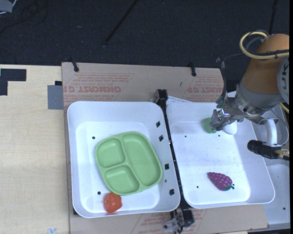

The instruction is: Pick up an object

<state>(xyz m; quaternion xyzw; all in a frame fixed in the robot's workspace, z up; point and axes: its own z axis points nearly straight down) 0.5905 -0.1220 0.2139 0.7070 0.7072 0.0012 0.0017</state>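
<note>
Two shallow white bins are sitting side by side on a brown cardboard sheet [136, 84], which is lying on a pale wooden bench [24, 145]; behind the bench the floor is looking dark.

The left bin [78, 130] is holding a green divided plate [128, 162] with three compartments, lying flat and turned a little at an angle. An orange-red object [112, 202] is lying just beside the near corner of this plate, close to the front wall of the bin.

The right bin [259, 179] is holding a purple bunch of grapes [219, 180] with a small green stem, lying towards the front part of the floor, well apart from the arm.

The arm is reaching in from the right, and the gripper [219, 123] is hanging low over the far part of the right bin. A small green object [208, 125] and a white object [230, 128] are lying right at the fingertips, one on each side. I cannot tell if the fingers are released or clenched, and I cannot tell if they are grasping any of these two things, because the picture is too small and blurred there.
</note>
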